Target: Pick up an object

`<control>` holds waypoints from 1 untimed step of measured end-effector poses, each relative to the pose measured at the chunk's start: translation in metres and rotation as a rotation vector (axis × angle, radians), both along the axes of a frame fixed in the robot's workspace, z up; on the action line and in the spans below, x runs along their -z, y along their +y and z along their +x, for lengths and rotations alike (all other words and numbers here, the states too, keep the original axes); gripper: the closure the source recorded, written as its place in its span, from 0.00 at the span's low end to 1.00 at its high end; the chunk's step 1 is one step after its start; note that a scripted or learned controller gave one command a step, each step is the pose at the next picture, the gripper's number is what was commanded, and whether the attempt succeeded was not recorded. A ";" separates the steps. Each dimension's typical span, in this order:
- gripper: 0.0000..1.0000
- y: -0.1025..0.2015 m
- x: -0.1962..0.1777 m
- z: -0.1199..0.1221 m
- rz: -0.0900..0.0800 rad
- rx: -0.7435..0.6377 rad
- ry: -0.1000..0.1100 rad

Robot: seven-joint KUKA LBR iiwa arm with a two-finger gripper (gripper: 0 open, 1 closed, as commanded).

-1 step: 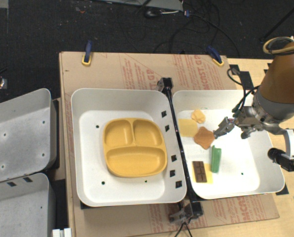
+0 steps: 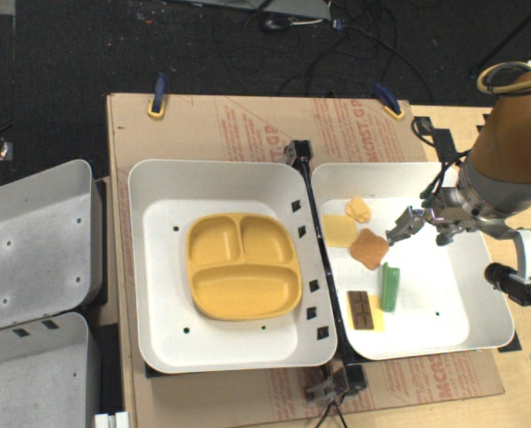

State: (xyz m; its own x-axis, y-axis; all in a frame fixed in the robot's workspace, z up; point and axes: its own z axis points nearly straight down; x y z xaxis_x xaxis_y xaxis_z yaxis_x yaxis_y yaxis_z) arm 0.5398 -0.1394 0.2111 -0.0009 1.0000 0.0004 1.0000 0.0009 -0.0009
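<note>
Two white bins, fingers [image 2: 401, 231] empty, slightly parted, just beside brown piece [image 2: 369, 250], open floor rightward.

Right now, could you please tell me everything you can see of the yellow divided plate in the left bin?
The yellow plate is a rounded-rectangle tray, apparently matte plastic, with a raised rim and three compartments: two smaller ones along its far side and one wide one along its near side. It lies flat and upright on the floor of the left bin, roughly centred and turned slightly askew. It rests on the bin floor, apart from the walls. The compartments hold no items that I can see.
</note>
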 end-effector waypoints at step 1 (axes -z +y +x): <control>0.00 0.010 0.049 -0.002 0.001 0.001 0.004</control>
